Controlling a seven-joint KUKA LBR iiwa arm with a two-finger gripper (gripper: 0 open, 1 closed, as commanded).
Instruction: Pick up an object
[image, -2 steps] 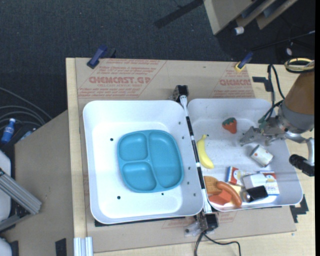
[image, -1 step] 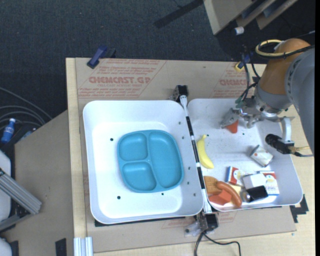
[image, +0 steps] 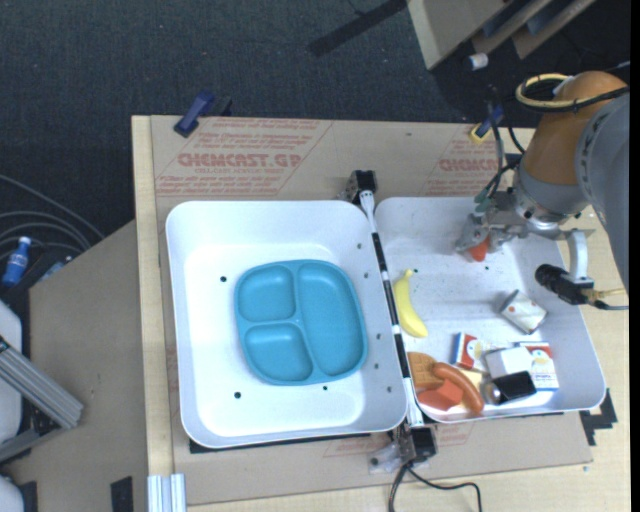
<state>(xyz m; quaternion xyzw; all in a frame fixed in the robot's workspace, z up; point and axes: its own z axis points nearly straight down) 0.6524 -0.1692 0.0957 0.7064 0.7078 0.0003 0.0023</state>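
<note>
Camera view, from above at a slant. You see the counter (image: 250, 150), a brown board with red lettering, carrying two shallow white bins side by side.

Left white bin (image: 200, 230): one light-blue plastic plate with three compartments (image: 298, 321), lying flat near the middle.

Right white bin (image: 430, 215): a yellow banana (image: 407, 305) lies along the left wall, just beside the divider. Near the front left corner sits an orange-and-red rounded toy (image: 447, 385), touching the bin's edge. Beside it you see a small white-and-red carton (image: 464, 350), then a white box with red and blue print (image: 530, 362), and a small black block (image: 513, 386) resting against that box. A small grey-white wedge-shaped piece (image: 523, 313) lies apart, toward the right wall.

The grey arm with the orange band (image: 560, 135) reaches in from the right. The gripper (image: 482, 243) is low over the far part of the right bin, with a small red spot at its tip. You cannot tell how it stands, wide or narrow, nor whether anything is between its tips. The banana and the front cluster lie well apart from it.
</note>
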